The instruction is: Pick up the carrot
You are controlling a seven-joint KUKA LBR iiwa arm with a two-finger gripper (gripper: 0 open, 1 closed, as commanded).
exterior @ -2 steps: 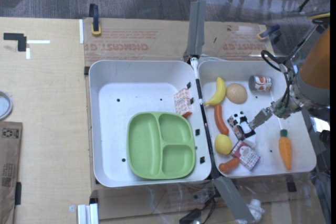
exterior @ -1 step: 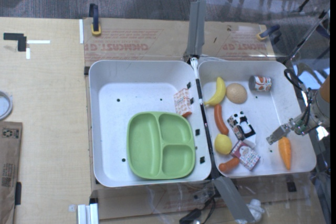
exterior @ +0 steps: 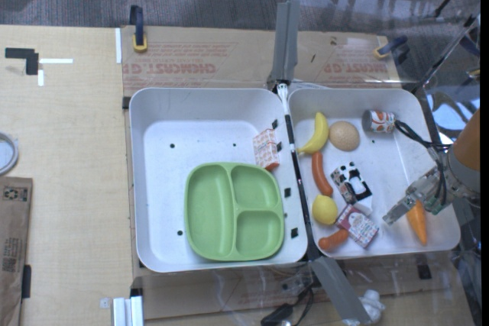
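The carrot (exterior: 417,223) is a short orange cone near the front right corner of the right bin (exterior: 397,107). It points toward the front wall. My gripper (exterior: 403,208) reaches in from the right edge and sits right against the carrot's upper left side, low over the bin floor. Its metal parts overlap the carrot's top end, and whether the carrot is between them is not visible.
The right bin also holds a banana (exterior: 317,133), a tan ball (exterior: 344,136), a can (exterior: 379,121), a red sausage (exterior: 321,172), a lemon (exterior: 325,208), a black-and-white item (exterior: 353,183) and a pink packet (exterior: 357,225). The left bin has a green plate (exterior: 234,219).
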